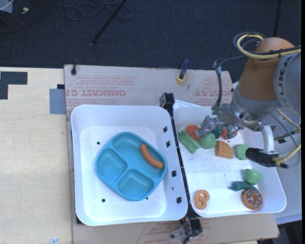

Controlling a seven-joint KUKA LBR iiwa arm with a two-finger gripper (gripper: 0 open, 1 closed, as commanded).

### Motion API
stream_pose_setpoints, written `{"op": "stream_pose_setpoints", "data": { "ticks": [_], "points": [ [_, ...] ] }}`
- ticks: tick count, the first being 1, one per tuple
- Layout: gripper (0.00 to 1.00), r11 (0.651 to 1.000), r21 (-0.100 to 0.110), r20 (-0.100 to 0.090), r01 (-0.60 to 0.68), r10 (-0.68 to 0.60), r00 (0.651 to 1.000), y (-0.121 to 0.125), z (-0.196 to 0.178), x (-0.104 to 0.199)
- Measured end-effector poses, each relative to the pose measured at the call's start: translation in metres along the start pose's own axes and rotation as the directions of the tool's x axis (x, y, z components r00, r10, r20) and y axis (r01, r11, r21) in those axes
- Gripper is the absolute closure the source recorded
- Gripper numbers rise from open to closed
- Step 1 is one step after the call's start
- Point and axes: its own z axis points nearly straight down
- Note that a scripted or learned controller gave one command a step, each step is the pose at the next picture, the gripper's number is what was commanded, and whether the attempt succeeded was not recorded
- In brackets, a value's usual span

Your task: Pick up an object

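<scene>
Pincer (212, 127) among right-bin toys (207, 141)

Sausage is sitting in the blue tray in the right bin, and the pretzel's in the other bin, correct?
Wrong bin. In the camera view the sausage lies in the blue tray, but that tray is in the left bin. The pretzel is in the other one, the right bin.

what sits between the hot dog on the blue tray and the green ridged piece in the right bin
In the camera view, the black clamped seam where the two bins' white walls meet lies between the hot dog and the green ridged piece.
</scene>
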Motion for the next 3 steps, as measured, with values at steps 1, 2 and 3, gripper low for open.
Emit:
{"op": "stream_pose_setpoints", "data": {
  "ticks": [1,2,3],
  "points": [
    [0.0,1.0,-0.013,0.001,0.002,-0.002,1.0,0.003,-0.007,0.0],
    [0.0,1.0,-0.008,0.0,0.002,-0.002,1.0,-0.002,0.056,0.0],
    [0.0,1.0,-0.01,0.0,0.001,-0.001,1.0,-0.003,0.109,0.002]
  ]
}}
